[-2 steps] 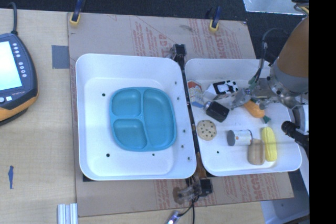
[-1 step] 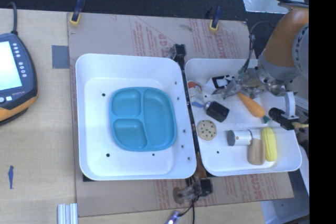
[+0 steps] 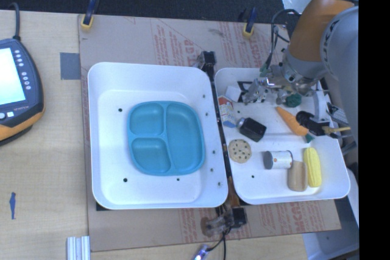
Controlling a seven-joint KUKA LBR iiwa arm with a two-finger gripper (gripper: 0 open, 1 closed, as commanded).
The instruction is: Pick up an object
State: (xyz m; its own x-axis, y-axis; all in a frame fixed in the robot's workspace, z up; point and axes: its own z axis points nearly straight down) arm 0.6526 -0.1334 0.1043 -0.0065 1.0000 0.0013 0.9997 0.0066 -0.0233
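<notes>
2 bins (image 3: pixel 103 131), hand (image 3: pixel 259 89) over right.

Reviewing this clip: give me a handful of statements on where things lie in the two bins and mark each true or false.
1. The blue divided plate lies in the left bin. True.
2. The cookie sits on the blue plate. False: it lies in the right bin, near its left wall.
3. The corn cob lies beside the tan block. True.
4. The carrot lies in the left bin. False: it lies in the right bin.
5. The gripper is over the right bin's far end. True.
</notes>
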